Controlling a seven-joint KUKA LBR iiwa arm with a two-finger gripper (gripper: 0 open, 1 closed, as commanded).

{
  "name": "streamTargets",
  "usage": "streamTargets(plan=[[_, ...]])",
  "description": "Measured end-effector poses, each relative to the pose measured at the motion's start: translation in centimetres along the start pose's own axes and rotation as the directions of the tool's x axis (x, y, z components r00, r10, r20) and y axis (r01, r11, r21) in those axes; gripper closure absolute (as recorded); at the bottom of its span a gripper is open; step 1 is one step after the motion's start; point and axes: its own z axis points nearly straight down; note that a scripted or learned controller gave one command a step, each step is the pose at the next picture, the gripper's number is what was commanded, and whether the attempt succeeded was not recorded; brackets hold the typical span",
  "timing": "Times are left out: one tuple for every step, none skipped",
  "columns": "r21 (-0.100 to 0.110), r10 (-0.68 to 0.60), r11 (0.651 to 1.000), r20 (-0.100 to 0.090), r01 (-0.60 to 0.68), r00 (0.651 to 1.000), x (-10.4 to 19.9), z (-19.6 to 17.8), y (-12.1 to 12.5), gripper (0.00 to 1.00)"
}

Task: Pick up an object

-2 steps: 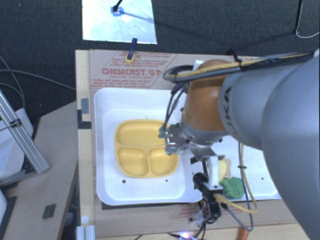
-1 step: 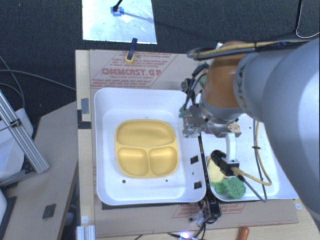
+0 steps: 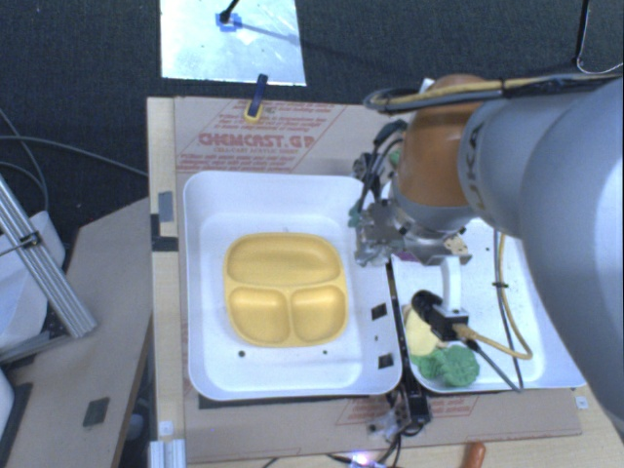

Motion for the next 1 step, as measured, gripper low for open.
streamTargets(plan=[[0.009, -0.002, 1.000, -0.002, 0.002, 1.000, 4.93, 2.19, -6.68, 1.00]])
